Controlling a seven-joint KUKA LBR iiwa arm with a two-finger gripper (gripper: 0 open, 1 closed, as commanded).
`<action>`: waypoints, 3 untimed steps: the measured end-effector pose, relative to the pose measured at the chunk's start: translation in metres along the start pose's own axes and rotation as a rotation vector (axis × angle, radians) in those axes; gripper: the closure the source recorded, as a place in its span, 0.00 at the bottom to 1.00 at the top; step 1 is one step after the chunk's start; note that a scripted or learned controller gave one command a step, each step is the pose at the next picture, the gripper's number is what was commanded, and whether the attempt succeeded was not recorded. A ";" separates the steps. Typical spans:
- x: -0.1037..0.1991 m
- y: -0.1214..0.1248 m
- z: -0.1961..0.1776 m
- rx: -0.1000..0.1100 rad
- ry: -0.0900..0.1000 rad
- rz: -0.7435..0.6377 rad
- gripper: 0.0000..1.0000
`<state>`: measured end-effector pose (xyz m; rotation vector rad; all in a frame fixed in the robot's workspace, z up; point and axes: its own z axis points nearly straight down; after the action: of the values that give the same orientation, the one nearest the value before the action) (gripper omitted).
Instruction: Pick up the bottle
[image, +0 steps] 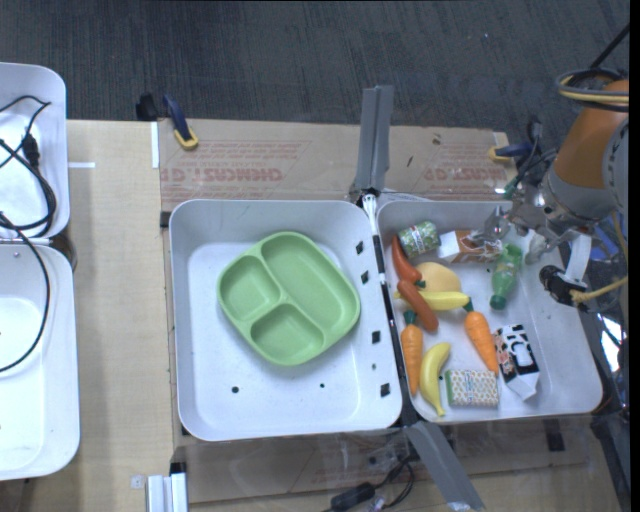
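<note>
The gripper (503, 232) is at the upper right of the frame, just above the green bottle (504, 274). The bottle lies in the right bin (570, 390). I cannot tell how the gripper stands.

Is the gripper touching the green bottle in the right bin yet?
Cannot tell. In the camera view the gripper sits right above the green bottle top, overlapping it, so neither contact nor a gap shows plainly.
</note>
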<state>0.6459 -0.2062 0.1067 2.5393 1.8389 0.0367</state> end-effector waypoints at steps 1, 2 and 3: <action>0.006 0.014 0.000 0.004 -0.005 0.030 0.00; 0.010 -0.020 -0.001 -0.011 -0.013 0.040 0.00; -0.001 -0.007 0.000 0.001 -0.002 0.040 0.00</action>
<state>0.6386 -0.2045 0.1065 2.5752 1.7879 0.0334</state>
